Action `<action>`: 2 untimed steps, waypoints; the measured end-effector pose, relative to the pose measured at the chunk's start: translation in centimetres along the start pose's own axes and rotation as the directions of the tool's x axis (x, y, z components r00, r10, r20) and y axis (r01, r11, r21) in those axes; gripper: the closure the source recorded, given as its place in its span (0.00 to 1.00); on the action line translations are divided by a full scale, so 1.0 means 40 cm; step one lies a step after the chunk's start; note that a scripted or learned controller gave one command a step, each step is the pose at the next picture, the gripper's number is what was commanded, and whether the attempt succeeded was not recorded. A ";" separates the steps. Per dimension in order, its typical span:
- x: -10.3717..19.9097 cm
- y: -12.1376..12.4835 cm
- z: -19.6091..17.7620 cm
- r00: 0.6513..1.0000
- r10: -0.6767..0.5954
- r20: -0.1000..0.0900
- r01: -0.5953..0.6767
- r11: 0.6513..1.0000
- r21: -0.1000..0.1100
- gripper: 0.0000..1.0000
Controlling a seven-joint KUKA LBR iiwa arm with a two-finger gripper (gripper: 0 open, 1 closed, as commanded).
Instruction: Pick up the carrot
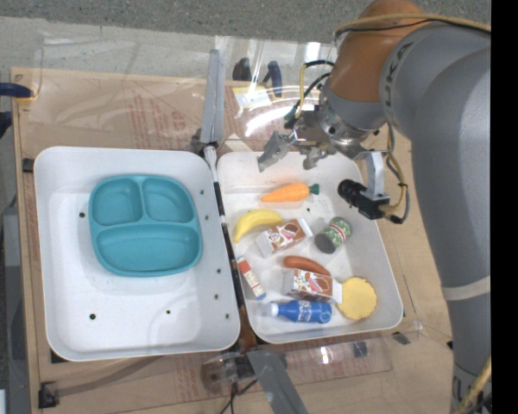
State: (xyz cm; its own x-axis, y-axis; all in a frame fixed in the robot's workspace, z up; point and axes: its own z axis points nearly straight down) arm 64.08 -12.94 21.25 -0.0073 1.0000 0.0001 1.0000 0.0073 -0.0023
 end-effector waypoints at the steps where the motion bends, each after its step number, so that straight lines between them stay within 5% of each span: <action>1: -0.103 0.029 0.302 0.994 -0.110 0.000 0.110 0.994 0.000 0.00; 2: -0.150 -0.194 0.312 0.972 -0.235 0.001 0.235 0.972 -0.001 0.00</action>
State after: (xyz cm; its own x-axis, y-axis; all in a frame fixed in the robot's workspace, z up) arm 56.33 -19.00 8.78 -0.2420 0.9703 -0.0005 0.9703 0.2420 -0.0009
